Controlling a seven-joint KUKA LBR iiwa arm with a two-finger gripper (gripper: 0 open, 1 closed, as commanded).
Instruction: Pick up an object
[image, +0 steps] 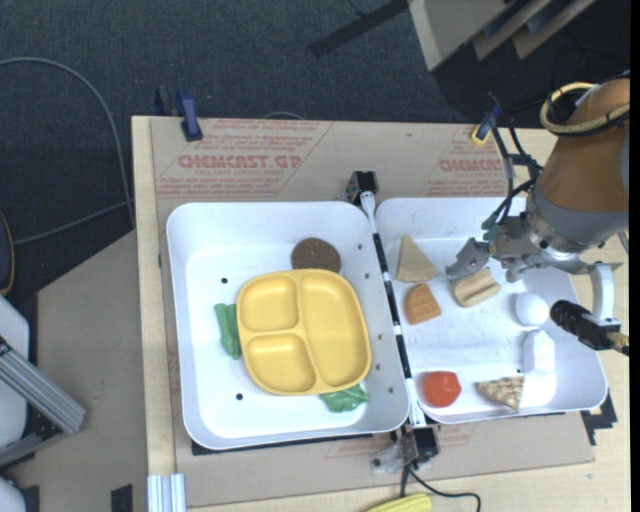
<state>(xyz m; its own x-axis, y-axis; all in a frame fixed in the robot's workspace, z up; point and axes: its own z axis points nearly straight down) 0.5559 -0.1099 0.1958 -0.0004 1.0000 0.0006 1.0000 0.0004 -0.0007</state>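
My gripper (490, 262) hangs over the back middle of the right bin (585, 385), at the end of the grey arm with the orange band (590, 150). Just below it lies a tan bread roll (475, 290), close to or touching the gripper. To the left of the roll sit an orange toast piece (421, 303) and a pale wedge (414, 260). A white egg (530, 309) rests to the right. At the bin's front are a red tomato (439, 389) and a pizza slice (501, 392).
The left bin (195, 250) holds a yellow divided plate (302, 331), a brown patty (316, 254) behind it, and green leaves (229, 330) at its left and front. A white bottle-like piece (538, 355) lies by the right bin's right side.
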